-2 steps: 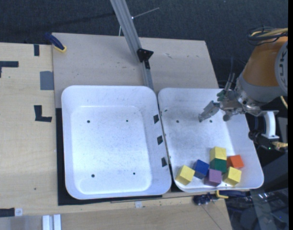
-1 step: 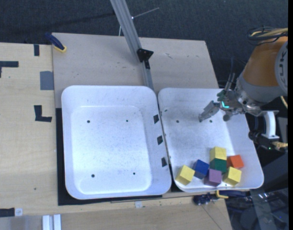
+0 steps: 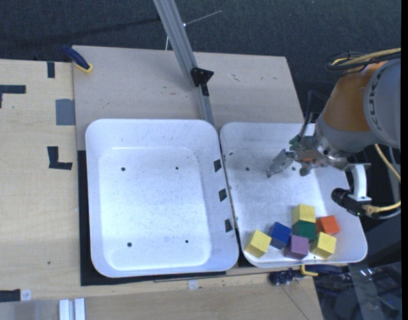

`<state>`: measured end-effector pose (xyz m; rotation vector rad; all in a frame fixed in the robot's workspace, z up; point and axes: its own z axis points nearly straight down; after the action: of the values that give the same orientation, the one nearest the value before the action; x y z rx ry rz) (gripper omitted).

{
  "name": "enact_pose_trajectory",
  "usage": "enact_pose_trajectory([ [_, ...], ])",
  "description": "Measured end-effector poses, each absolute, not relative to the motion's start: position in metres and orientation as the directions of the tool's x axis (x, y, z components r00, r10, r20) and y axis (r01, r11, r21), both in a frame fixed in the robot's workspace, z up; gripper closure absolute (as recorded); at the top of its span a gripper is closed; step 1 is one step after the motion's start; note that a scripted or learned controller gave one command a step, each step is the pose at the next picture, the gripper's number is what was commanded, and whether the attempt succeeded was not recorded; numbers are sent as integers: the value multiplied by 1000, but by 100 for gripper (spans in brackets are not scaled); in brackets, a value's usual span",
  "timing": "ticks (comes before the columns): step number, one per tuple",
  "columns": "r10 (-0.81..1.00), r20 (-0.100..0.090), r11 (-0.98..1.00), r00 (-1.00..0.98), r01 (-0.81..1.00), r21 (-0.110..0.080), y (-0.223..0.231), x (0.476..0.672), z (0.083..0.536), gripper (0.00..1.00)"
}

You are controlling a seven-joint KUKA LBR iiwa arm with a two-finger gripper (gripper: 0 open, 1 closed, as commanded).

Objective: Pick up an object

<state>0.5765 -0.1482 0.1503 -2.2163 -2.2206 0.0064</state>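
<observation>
Blocks cluster in the right bin's (image 3: pixel 257 145) near corner: two yellow cubes (image 3: pixel 259 243) at the ends, a third yellow one (image 3: pixel 303 213) behind, with blue (image 3: pixel 281 234), green (image 3: pixel 304 229), purple (image 3: pixel 299 245) and orange (image 3: pixel 328 225) packed touching, partly overlapping. Gripper (image 3: pixel 289 164) hangs over bare bin floor, well apart from them; its jaws look spread and hold nothing, though small and blurred.

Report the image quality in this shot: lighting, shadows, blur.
Camera view: even, soft light; white bins bright but not blown out; faint shadow under the gripper; blocks fairly sharp; arm slightly soft; dark floor at top shows little detail.
</observation>
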Motion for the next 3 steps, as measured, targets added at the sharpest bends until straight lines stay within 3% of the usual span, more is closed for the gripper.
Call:
enact_pose_trajectory([
  [1, 1000, 0, 1, -1, 1000, -7, -147, 575, 96, 0],
  [2, 1000, 1, 3, -3, 1000, -3, -147, 576, 109, 100],
  [3, 1000, -1, 2, -2, 1000, 4, -139, 571, 166, 100],
])
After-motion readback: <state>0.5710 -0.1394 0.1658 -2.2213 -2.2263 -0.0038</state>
